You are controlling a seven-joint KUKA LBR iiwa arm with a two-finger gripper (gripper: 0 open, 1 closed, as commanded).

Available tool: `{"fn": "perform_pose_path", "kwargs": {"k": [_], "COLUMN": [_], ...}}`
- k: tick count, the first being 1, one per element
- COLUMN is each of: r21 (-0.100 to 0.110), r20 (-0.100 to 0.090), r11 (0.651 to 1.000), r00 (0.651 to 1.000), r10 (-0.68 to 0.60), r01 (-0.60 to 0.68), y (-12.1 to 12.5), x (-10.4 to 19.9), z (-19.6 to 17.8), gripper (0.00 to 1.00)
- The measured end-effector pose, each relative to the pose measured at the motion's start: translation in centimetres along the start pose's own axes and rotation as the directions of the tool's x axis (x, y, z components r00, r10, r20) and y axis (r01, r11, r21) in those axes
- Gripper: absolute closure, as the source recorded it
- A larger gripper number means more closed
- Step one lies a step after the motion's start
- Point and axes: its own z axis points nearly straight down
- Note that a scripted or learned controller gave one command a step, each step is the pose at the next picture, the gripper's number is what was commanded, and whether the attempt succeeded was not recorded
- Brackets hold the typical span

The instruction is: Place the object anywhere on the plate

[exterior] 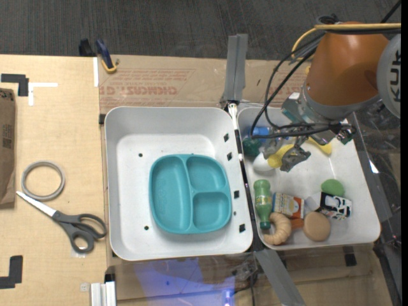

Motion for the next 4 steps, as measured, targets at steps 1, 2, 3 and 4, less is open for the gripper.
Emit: {"fn": "perform_pose_path", "kwargs": {"k": [1,2,3,4], "r21": [0.001,-0.001,0.001,0.000], "r20": [0.000,-0.001,0.000,-0.001], "r11": [0.994,0.975,0.966,0.966], "r00": [0.994,0.975,0.966,0.966], "r10": [-0.108,-0.222,-0.258,-0.259], "r01": [0.108,0.222,0.258,0.259], "y": [6.7,12.8,11.8,11.8], "x": [0.6,-5.2,-5.5,-5.5], "z": [-3.3,0.0,-1.3,-1.3], "gripper": [1.00,1.00,1.00,0.00]}}
